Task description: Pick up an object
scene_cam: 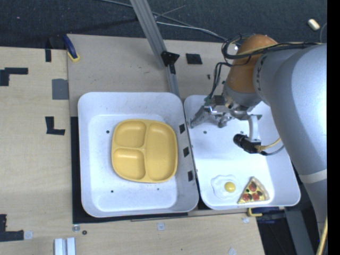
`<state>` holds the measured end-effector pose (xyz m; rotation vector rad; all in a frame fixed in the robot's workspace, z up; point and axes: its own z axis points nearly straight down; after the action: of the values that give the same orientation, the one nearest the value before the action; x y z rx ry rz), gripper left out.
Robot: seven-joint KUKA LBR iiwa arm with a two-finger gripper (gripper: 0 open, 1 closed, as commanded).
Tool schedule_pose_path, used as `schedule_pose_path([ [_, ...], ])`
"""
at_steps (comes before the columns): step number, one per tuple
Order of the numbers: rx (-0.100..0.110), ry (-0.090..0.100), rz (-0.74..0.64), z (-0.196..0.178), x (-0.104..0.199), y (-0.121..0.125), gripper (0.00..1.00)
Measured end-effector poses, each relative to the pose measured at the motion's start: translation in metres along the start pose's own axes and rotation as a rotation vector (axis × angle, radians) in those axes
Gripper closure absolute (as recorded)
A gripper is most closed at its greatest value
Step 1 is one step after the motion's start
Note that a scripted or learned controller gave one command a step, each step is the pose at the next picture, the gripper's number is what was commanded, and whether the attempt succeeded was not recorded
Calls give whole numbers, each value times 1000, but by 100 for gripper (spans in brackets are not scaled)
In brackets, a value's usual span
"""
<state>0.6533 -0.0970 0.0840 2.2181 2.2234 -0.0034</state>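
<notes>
My pincer (204, 117) hangs over the far left corner of the right-hand shallow white plastic bin (281, 166), close to the wall it shares with the left-hand shallow white plastic bin (95, 142); whether it is wide or narrow I cannot tell from this slant, and nothing shows between its tips. The things to pick lie well apart from it, at about five o'clock, near the right bin's front edge: a flat toy fried egg with a white rim and yellow yolk (225, 186), and just beside it at three o'clock a triangular toy pizza slice with red toppings (254, 190). At roughly eight o'clock from my pincer, a yellow three-compartment plastic plate (144, 150) lies flat in the left bin. Counted: two bins on the counter (32, 142), one egg, one pizza slice, one plate.
</notes>
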Motion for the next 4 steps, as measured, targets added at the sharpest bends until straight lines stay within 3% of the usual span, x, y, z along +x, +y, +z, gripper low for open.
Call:
schedule_pose_path([
  [1, -5, -2, -1, -13, 0, 1, 100],
  [3, -5, 2, 1, -122, -6, -1, 100],
  [4, -3, 2, 1, -154, -6, -1, 100],
])
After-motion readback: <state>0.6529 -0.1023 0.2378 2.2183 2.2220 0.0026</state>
